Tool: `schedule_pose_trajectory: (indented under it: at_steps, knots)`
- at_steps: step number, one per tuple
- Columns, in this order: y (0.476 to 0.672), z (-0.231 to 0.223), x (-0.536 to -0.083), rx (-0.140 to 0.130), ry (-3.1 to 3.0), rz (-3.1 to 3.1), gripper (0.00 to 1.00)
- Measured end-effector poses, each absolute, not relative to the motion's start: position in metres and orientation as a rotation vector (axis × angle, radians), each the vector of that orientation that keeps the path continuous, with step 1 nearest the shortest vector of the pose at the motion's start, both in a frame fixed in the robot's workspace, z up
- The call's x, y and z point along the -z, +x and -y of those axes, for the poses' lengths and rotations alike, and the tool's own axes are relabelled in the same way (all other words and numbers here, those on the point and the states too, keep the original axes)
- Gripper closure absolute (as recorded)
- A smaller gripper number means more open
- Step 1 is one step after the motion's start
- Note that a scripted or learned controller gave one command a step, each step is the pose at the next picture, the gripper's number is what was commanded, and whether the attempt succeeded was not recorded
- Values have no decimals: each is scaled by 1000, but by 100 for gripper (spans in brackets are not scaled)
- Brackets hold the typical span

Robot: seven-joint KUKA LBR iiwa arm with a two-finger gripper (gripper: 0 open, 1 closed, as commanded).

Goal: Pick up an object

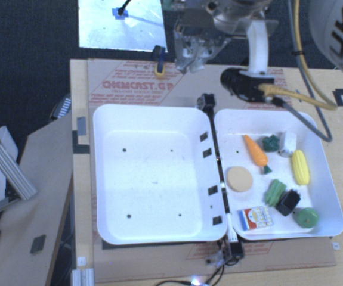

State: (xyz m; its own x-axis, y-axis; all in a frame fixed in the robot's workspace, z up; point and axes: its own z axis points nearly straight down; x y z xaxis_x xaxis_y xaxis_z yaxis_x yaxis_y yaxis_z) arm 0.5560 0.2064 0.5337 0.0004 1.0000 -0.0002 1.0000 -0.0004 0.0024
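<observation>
The right bin [326, 159] holds several small items: an orange carrot [255, 150], a yellow corn cob [300, 167], a tan round disc [240, 179], a green ridged piece [274, 191], a black block [289, 202], a green ball [306, 217], a small printed box [255, 218], a dark green piece [271, 142] and a white piece [289, 143]. My gripper [188, 57] hangs high beyond the bins' far edges, over the bench's back, well away from every item. Nothing shows in it.
The left bin [105, 159] lies beside the right one, joined by a black clipped divider [214, 159]. A yellow and grey cable [302, 103] runs over the right bin's far corner. A small blue-yellow clamp [158, 61] stands behind the left bin.
</observation>
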Motion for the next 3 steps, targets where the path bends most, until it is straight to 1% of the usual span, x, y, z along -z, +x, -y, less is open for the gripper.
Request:
schedule_pose_trajectory:
  at_steps: [1,2,3]
  knots:
    - [482,-228,-397,23,2218,-2235,100]
    - [487,-196,-382,1,2223,-2220,100]
    - [484,-236,-250,18,2220,-2231,100]
